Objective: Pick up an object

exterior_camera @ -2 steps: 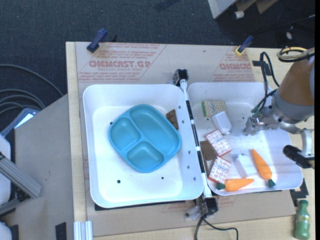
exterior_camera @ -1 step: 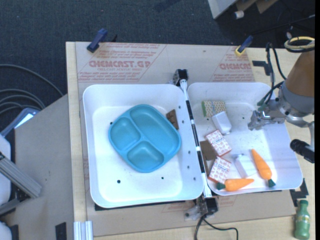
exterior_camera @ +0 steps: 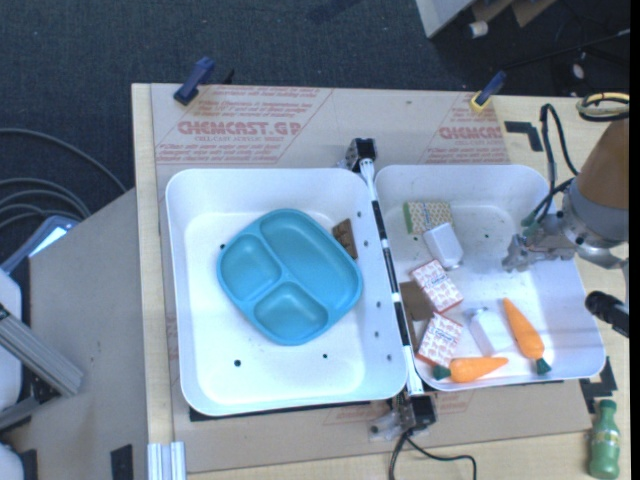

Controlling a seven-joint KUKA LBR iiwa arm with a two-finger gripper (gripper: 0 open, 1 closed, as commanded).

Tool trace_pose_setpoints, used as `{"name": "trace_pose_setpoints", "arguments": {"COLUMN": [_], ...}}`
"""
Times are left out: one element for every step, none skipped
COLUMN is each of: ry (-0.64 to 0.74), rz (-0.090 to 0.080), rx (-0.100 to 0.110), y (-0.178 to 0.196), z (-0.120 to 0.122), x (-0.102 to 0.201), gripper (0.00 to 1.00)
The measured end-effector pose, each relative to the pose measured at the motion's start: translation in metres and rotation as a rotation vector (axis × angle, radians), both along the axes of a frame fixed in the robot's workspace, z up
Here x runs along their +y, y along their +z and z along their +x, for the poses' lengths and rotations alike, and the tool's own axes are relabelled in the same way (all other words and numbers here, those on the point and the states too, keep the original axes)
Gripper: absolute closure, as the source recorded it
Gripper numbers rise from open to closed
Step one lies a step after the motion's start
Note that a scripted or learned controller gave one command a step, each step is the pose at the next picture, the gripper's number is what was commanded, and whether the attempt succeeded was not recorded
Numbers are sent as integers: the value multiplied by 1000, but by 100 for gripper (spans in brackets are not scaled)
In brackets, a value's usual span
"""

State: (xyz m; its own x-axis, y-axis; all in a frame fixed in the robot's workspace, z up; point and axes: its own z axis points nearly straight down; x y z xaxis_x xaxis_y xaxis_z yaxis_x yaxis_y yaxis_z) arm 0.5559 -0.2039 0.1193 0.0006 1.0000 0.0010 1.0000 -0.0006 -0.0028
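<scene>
The right bin (exterior_camera: 480,190) holds several small things: a green patterned packet (exterior_camera: 428,214), a grey-white block (exterior_camera: 442,244), two red-and-white cartons (exterior_camera: 436,285) (exterior_camera: 440,337), a small grey piece (exterior_camera: 482,329) and two orange toy carrots (exterior_camera: 523,330) (exterior_camera: 476,368). My gripper (exterior_camera: 527,249) hangs low at the right side of this bin, above bare floor, right of the grey-white block and above the upright carrot. Nothing shows between its tips. The left bin (exterior_camera: 190,268) holds a blue divided plate (exterior_camera: 289,275).
A small brown thing (exterior_camera: 345,236) lies at the plate's far right edge beside the divider between the bins. A green toy bottle (exterior_camera: 603,446) stands on the bench outside the right bin's near corner. Cables run along the right rim.
</scene>
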Motion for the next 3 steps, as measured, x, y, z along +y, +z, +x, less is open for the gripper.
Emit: {"name": "trace_pose_setpoints", "arguments": {"ry": [0, 0, 0], "rz": [0, -1, -1], "rx": [0, -1, -3], "y": [0, -35, -25], "z": [0, -63, -62], "x": [0, 11, 11], "gripper": [0, 0, 100]}}
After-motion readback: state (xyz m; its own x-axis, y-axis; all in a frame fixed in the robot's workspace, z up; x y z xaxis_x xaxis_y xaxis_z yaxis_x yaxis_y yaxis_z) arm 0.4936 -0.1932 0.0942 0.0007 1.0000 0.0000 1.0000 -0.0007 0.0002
